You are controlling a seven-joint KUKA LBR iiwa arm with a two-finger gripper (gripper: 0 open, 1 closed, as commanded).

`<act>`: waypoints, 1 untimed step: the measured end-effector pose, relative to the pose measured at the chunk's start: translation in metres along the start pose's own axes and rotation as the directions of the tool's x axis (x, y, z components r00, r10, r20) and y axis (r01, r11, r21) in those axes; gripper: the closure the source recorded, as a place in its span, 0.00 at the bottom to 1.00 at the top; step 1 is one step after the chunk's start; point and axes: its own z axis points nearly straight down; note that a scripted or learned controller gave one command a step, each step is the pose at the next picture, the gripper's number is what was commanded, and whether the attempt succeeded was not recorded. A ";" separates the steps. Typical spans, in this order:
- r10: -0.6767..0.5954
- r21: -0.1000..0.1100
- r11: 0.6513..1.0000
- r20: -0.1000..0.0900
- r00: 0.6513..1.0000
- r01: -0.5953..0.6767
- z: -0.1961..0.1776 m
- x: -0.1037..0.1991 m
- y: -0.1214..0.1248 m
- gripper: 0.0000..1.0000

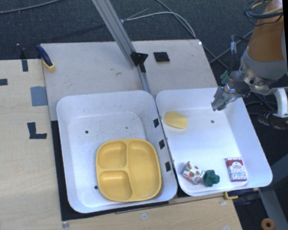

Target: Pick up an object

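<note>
In the right bin (236, 134) lie a pale yellow rounded object (175, 120) near the far left corner, a small white and red packet (191, 173), a dark green lump (211, 178) beside it, and a red and white carton (235, 169) at the near right. My gripper (219, 103) hangs over the bin's far right edge, well apart from all of these objects. Nothing shows between its fingers.
The left bin (76, 143) holds a yellow divided plate (128, 169). A slanted metal post (119, 29) rises behind the bins. A blue and yellow tool (45, 57) lies at the far left of the bench. Cables trail across the dark floor behind.
</note>
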 end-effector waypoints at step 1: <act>-0.001 0.000 1.000 -0.001 1.000 0.001 0.002 0.049 -0.012 1.00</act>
